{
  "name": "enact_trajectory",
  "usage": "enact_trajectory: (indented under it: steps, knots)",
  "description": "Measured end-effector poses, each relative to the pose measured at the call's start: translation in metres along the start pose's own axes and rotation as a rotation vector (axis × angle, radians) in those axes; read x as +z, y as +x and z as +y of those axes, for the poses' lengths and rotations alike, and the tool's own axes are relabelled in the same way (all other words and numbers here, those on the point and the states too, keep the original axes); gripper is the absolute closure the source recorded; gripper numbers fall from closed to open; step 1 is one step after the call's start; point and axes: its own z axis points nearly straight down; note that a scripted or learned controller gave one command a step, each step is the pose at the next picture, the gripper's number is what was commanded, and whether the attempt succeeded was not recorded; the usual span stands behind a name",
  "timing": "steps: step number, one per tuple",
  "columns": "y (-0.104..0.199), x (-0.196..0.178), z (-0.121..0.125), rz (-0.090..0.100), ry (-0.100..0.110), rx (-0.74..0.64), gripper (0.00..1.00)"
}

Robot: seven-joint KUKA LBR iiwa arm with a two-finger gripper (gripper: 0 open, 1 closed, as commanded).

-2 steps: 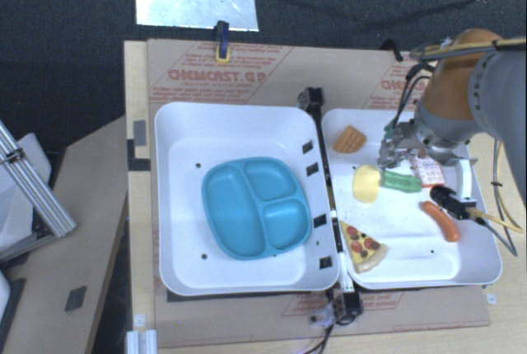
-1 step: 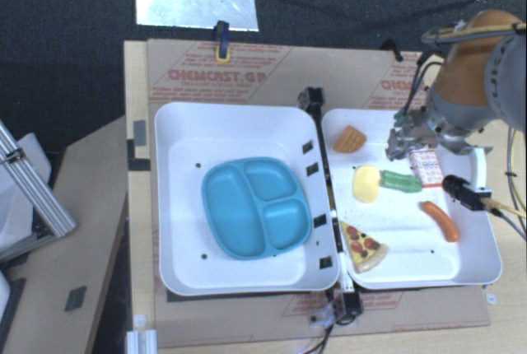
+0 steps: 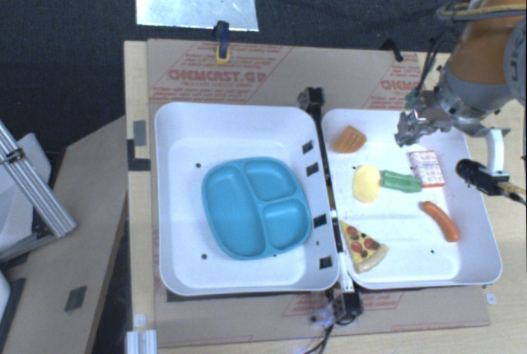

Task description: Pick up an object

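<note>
Nearest in the right bin (image 3: 482,266) lies a pizza slice (image 3: 362,246), then a sausage (image 3: 440,221), a yellow lemon (image 3: 366,183) touching a green piece (image 3: 401,180), a small card (image 3: 426,167), and farthest the hand (image 3: 409,131) (its state cannot be told) hovering above the bin's far side, nothing visibly held.

Divided tray (image 3: 251,208) in left bin (image 3: 177,179), pizza slice (image 3: 362,245), sausage (image 3: 441,221) in right bin (image 3: 473,262)

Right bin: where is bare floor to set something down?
Right bin: bare along its near edge, between pizza slice and sausage. Crowded mid-bin around lemon, green piece, card and gripper.
</note>
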Motion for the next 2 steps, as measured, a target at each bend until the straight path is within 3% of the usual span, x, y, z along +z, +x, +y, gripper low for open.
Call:
enact_trajectory:
  steps: [1, 2]
  knots:
    - [0.000, -0.026, 0.001, 0.001, 0.004, 0.000, 1.00]
    - [0.053, -0.025, -0.024, 0.002, 0.007, -0.003, 1.00]
